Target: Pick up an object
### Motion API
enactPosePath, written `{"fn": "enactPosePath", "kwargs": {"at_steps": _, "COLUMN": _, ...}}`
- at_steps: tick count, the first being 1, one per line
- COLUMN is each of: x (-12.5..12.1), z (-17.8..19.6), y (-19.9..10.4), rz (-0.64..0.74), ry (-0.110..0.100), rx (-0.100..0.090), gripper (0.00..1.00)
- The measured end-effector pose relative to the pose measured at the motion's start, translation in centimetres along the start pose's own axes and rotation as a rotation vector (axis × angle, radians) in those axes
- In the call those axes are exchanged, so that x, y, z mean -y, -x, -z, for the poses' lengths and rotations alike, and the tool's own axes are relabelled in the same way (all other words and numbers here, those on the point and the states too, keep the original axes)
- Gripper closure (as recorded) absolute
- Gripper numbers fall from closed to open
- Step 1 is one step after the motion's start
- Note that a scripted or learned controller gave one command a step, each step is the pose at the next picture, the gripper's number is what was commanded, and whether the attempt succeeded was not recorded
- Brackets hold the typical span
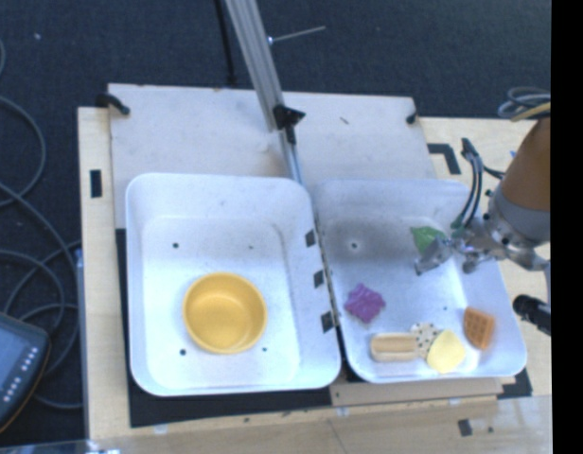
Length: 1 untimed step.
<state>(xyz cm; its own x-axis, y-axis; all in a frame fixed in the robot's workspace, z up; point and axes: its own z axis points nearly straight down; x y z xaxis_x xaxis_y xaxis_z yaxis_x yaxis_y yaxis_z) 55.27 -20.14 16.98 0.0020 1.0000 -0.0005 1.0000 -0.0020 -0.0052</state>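
Your gripper (441, 253) sits low in the right bin (386, 211), touching a green object (426, 237); finger state unclear, grasp can't be confirmed from here.

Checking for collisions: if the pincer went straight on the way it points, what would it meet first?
Probably the small green object just ahead of the pincer in the right white bin; depth is unclear.

A metal pole (258, 60) slants down from the top edge to the seam between the bins at the bench's far side. Black cables (17, 206) loop over the dark floor past the bench's left edge. A tablet (9, 367) lies off the bench's near-left corner.
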Motion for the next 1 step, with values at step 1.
{"fn": "enactPosePath", "kwargs": {"at_steps": 1, "x": 0.52, "z": -4.50, "y": -0.41, "rz": 0.000, "ry": 0.001, "rx": 0.001, "gripper": 0.00}}
